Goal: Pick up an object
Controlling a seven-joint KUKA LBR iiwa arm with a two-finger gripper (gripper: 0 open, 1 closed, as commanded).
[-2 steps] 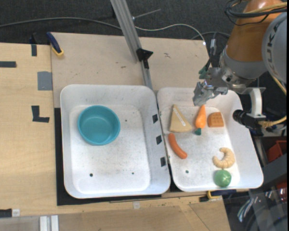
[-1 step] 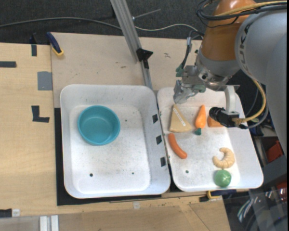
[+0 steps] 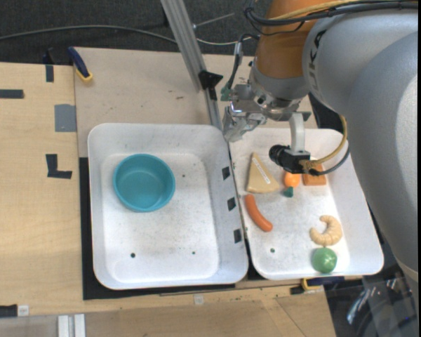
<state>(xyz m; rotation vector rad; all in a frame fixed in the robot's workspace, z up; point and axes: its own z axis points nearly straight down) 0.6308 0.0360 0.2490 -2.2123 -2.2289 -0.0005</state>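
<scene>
My gripper [image 3: 236,123] hangs over the far left corner of the right bin [image 3: 351,265], close to the rim shared with the left bin [image 3: 102,146]. Nothing shows in it. Just in front of it in the right bin lies a tan sandwich wedge [image 3: 261,175]. Beside the wedge are a small orange carrot piece [image 3: 291,181] and an orange block [image 3: 314,180]. Nearer the front lie a red-orange sausage [image 3: 258,213], a tan croissant [image 3: 328,230] and a green ball [image 3: 324,260]. A blue bowl [image 3: 144,181] sits upright in the left bin.
A slanted metal pole [image 3: 189,44] rises behind the bins, right next to the gripper. A black fitting with cables [image 3: 289,158] hangs from the arm over the right bin's far side. The arm's grey body [image 3: 379,83] covers the right bin's far right corner.
</scene>
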